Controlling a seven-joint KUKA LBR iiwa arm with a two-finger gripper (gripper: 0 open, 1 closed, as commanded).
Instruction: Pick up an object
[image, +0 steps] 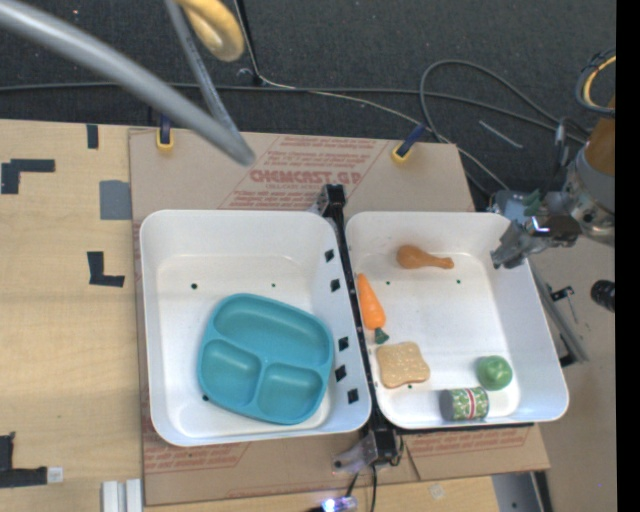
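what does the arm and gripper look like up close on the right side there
The arm is grey metal, with an orange band showing at the upper right edge. Its wrist is a blocky grey and silver cluster with dark fittings. The gripper ends in dark grey fingers over the right bin's rim. The picture is too soft to show any markings.

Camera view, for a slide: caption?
Tool at right bin's rim; carrot, drumstick, toast inside.
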